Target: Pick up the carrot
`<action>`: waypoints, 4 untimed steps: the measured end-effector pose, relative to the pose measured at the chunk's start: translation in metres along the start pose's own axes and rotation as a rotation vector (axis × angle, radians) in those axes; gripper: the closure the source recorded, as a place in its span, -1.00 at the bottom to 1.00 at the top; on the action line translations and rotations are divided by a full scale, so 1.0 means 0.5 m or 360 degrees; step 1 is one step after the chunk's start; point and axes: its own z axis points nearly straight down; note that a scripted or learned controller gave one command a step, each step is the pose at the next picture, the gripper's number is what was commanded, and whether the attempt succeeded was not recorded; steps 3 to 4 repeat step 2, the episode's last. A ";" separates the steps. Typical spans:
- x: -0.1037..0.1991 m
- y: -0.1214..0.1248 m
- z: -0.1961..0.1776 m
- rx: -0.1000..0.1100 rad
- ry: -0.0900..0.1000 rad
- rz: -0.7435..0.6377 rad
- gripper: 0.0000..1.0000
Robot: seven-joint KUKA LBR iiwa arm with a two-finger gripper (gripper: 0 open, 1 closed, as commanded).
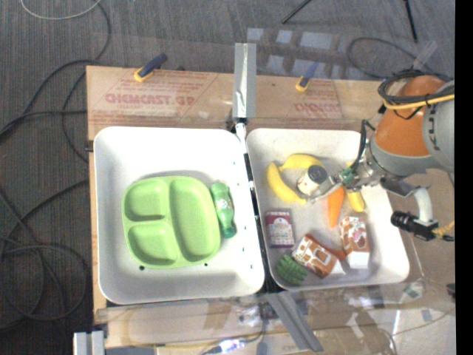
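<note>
the fingers (338,184) were down in the right bin (259,198), at the far tip of the carrot (335,206); whether they were parted or closed on it could not be told from this slanted view. the carrot lay on the bin floor near the middle of the right bin, orange, pointing from far to near, its far end just at the gripper and its near end free. a pale round part of the gripper stood just left of the carrot's far end, over the banana (284,176).

the banana curved along the far left part of the right bin, yellow, partly covered by the gripper. a small yellow piece (356,201) lay just right of the carrot. nearer the camera: a small dark red packet (279,229) left of the carrot, an orange and white box (316,256) near the bin's near wall, a red and white carton (355,241) to its right, and a green leafy item (291,271) in the near left corner.

the arm (414,132) came in from the right, orange band above the wrist, over the right bin's far right corner.

the left bin (111,272) held a green divided plate (171,220), with a green bottle (223,209) lying against the plate's right edge. both bins sat side by side on the tabletop (148,95).
</note>
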 end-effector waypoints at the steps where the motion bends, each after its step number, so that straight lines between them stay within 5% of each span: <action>1: 0.001 -0.002 -0.014 0.0006 0.0002 0.0001 1.00; 2: 0.115 -0.053 -0.167 0.0033 0.0009 -0.0112 1.00; 4: 0.115 -0.053 -0.167 0.0033 0.0009 -0.0112 1.00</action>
